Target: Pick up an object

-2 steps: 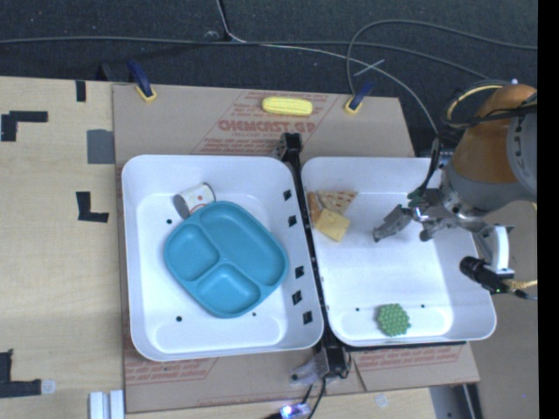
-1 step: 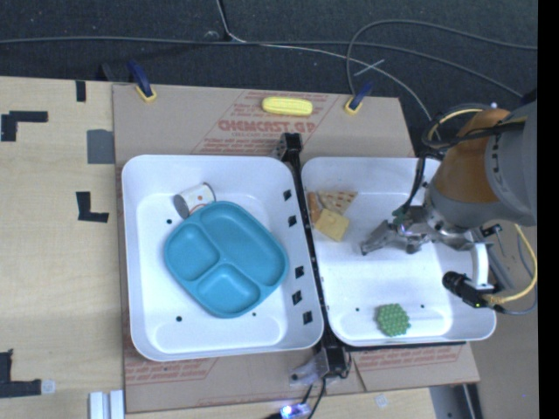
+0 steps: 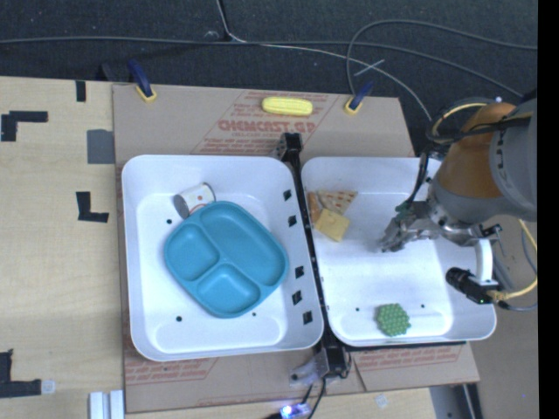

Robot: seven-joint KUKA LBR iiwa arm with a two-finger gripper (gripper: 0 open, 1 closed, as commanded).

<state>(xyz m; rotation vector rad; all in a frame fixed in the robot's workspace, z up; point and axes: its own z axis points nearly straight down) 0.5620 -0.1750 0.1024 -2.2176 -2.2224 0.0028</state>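
Though near — cheese (image 3: 332, 225) beside fingers (image 3: 389, 237)

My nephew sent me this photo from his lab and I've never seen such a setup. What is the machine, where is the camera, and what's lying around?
A single camera looks down at a slant on a bench. The grey arm with an orange band is a robot reaching in from the right; its gripper hangs over the right bin with nothing visibly held. That bin holds a green bumpy ball, a yellow block and a waffle-like piece. The left bin holds a blue divided plate and a small cup. A yellow corn cob lies behind them.
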